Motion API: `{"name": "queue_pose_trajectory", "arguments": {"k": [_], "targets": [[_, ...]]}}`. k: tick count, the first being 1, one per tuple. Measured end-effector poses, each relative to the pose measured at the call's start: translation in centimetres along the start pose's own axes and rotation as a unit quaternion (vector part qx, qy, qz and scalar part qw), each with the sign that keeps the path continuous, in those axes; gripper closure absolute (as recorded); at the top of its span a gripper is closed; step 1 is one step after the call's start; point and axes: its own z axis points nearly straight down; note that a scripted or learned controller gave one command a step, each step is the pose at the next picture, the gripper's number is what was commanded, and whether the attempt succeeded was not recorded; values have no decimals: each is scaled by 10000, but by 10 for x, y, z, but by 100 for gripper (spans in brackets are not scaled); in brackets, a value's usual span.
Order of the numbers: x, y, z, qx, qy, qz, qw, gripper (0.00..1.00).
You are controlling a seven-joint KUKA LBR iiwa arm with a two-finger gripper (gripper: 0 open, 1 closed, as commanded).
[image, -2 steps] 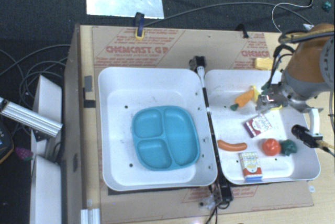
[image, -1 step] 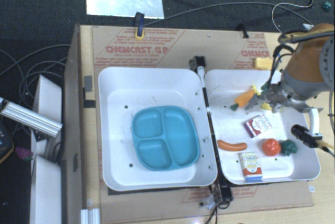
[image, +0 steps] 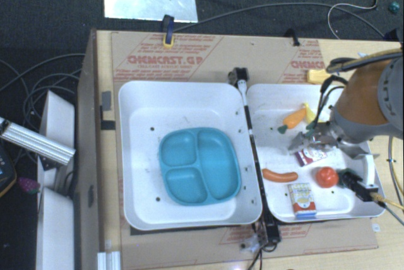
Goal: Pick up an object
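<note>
Camera view: "CHEMCAST GP" on board (image: 165, 60), claw (image: 307, 142) over right bin (image: 271, 98), grip state unclear.

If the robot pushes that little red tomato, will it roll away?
Probably. The tomato looks round and smooth, so a nudge could send it rolling until it meets the bin wall or the small box beside it. It looks like a toy, so likely light and somewhat slippery to pinch.

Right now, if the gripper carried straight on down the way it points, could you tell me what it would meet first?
Most likely the small red-and-white packet lying on the right bin floor, directly under the gripper. Depth is hard to judge from this slanted view, so it may already be touching.
</note>
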Motion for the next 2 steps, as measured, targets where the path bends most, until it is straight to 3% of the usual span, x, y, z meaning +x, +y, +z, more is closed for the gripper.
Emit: {"name": "queue_pose_trajectory", "arguments": {"k": [1, 2], "targets": [[20, 82, 1, 8, 18, -19, 10000, 0], [18, 84, -11, -18, -5, -27, 10000, 100]]}}
